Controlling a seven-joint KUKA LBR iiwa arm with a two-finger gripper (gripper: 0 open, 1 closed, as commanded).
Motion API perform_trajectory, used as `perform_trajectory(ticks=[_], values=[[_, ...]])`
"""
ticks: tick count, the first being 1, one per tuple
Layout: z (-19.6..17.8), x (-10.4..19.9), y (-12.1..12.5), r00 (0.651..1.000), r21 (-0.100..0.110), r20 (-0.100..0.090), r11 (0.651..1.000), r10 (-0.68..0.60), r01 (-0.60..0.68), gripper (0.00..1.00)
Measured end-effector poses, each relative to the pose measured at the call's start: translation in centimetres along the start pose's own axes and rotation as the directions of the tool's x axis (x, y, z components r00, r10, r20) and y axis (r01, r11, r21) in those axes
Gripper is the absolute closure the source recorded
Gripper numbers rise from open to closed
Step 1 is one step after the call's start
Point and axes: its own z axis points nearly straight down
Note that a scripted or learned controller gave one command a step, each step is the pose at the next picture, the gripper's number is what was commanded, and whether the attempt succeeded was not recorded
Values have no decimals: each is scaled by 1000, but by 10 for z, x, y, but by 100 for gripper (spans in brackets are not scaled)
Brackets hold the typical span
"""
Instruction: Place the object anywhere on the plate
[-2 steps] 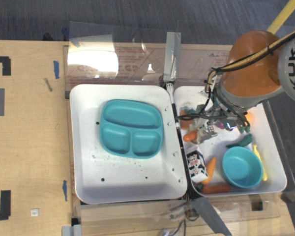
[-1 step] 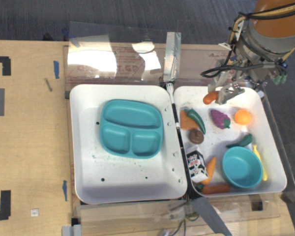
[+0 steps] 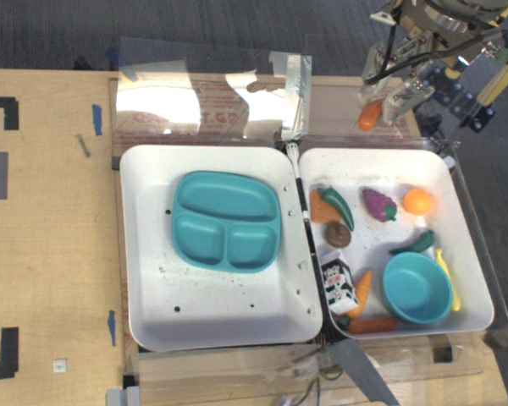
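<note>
Carrot (image 3: pixel 374 325) below bowl (image 3: pixel 416 288), beside plate (image 3: pixel 226 220).

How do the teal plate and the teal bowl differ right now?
The plate lies alone in the left bin; the bowl sits in the right bin among toy foods. The plate is flat with three compartments; the bowl is round, deep and smaller. Both are teal.

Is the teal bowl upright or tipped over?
Upright: the teal bowl sits in the right bin with its opening facing up.
</note>
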Motion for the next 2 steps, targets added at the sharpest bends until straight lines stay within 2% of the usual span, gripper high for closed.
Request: perform_trajectory(ticks=[1, 2], values=[[65, 105, -26, 996, -6, -11, 996, -85, 85, 100], [160, 197, -27, 1000, -8, -13, 1000, 5, -5, 100]])
